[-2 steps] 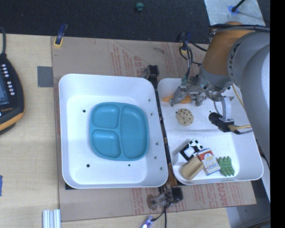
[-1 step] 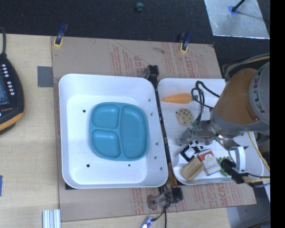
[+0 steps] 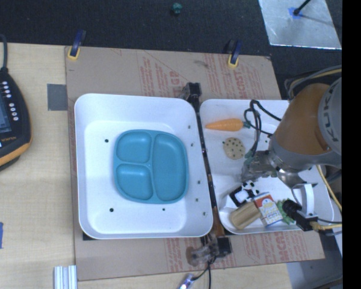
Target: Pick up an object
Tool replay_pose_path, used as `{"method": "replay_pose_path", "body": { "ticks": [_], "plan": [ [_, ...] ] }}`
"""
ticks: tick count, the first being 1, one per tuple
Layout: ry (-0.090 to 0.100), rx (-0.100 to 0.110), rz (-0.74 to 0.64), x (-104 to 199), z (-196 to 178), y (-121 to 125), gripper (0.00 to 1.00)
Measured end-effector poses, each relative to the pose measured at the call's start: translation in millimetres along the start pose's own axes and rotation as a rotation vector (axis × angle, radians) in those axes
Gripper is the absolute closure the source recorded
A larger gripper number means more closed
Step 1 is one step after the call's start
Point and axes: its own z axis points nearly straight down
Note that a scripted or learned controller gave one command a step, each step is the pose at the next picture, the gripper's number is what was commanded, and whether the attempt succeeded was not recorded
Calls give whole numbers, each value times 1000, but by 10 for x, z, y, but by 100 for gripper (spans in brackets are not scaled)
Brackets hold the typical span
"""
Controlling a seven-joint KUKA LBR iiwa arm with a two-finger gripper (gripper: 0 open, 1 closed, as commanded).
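Observation:
The arm comes in from the right over the right bin (image 3: 219, 110). Its gripper (image 3: 253, 174) hangs low in the middle of that bin, just above a small black-and-white object (image 3: 245, 194). An orange carrot (image 3: 224, 124) lies at the bin's back, with a round brown cookie (image 3: 233, 147) just in front of it. Near the front edge lie a tan cylinder (image 3: 243, 216) and a small red-and-white box (image 3: 268, 210). Nothing is visibly held.
The left bin (image 3: 90, 161) holds a blue divided plate (image 3: 151, 165). A black and orange pendant (image 3: 3, 119) rests on the bench at far left. Clamps (image 3: 232, 53) pin the cardboard at the back. Cables trail by the arm at the right bin's front right.

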Motion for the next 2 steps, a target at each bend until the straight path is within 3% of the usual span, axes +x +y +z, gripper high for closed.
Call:
{"method": "replay_pose_path", "body": {
  "ticks": [1,2],
  "plan": [
    [0,-6,3,-135,-1159,461,100],
    [1,-4,3,150,-1296,1067,100]
  ]
}}
